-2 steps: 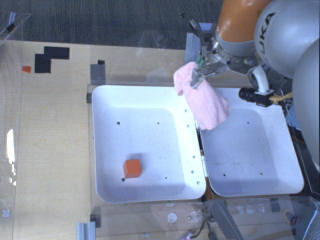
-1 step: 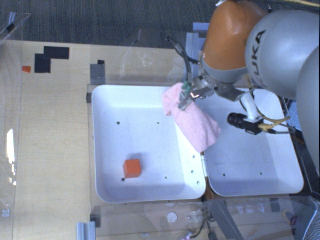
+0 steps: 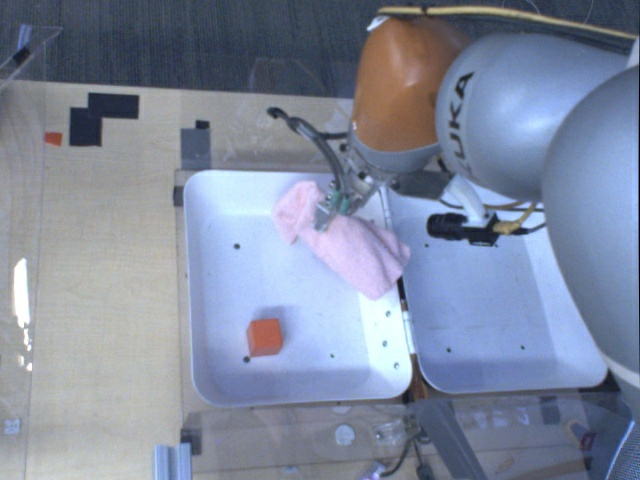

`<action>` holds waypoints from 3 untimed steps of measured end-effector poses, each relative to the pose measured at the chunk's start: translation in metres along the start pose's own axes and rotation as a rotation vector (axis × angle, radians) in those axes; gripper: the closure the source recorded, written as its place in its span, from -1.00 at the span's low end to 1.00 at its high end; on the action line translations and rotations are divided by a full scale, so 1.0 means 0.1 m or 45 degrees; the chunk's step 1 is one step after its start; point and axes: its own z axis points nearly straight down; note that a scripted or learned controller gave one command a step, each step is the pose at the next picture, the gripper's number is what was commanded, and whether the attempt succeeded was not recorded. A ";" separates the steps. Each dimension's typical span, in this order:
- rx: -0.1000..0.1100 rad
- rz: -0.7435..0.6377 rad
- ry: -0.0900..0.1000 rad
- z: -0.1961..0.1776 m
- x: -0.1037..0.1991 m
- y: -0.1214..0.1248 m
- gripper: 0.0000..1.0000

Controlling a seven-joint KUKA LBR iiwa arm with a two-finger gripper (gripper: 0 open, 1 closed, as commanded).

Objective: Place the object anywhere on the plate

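**benchwatcher:** ok, what's in the bins, and what's it made of?

**arm_here:** There's a pink cloth (image 3: 345, 243), soft and fuzzy like a small towel, rumpled into a long lump. It lies in the left bin (image 3: 215, 298) toward 1 o'clock, and its far end drapes over the rim where the two bins meet. Down at 7 o'clock in that bin sits a small orange block (image 3: 265, 337), hard-edged and cube-like, well apart from the cloth. Both bins are smooth white plastic, shallow, with rounded corners and a few small dark dots on the floor.

**benchwatcher:** and your fingers?

**arm_here:** My gripper (image 3: 330, 209) is right down on the upper part of the cloth, touching it. The tips are close together with pink fabric bunched around them, but from this angle I honestly can't tell if I've got it pinched or am just pressing on it.

**benchwatcher:** surroundings?

**arm_here:** Pale wood-look bench (image 3: 100, 268) with black square markings (image 3: 100, 116) at 10 o'clock, dark ribbed flooring (image 3: 200, 28) along the top. The right bin (image 3: 500, 318) sits partly under my grey arm.
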 end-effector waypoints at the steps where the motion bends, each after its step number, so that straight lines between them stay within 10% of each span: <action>1: 0.001 0.049 0.001 0.25 0.78 0.11 1.00; 2: -0.002 -0.267 0.000 -0.04 1.34 -0.02 1.00; 3: -0.012 -0.535 -0.012 -1.02 0.99 -0.45 1.00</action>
